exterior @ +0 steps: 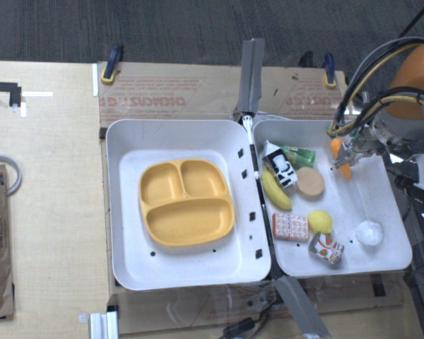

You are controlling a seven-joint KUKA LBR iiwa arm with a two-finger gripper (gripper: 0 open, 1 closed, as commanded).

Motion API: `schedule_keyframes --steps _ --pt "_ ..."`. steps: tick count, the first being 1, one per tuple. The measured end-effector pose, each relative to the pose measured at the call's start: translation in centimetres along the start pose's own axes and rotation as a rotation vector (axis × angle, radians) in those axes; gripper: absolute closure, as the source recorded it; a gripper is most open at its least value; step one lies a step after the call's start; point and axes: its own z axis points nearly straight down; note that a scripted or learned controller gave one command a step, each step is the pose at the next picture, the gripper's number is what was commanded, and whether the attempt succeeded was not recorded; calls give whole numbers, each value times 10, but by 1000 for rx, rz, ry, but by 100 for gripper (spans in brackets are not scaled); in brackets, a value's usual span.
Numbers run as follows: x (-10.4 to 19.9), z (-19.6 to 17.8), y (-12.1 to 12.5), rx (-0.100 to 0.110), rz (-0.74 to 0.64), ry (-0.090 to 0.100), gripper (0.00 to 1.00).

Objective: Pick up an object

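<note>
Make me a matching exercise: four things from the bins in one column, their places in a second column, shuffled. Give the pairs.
Things:
1. yellow divided plate
2. banana
3. lemon
4. tan round disc

Places:
A. right bin, along its left wall
B. left bin, lying alone
C. right bin, right of the banana and below the green item
D. right bin, beside the red-and-white packet

Pairs: 1-B, 2-A, 3-D, 4-C

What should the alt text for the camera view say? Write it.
A grey robot arm reaches from the right, its pincer over the right bin by an orange object. Below lie a banana, lemon and can. The left bin holds a yellow divided plate.
</note>
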Motion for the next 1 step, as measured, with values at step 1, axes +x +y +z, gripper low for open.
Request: schedule_keyframes --steps 1 --pt "53 -116 35 0 16 -1 100"
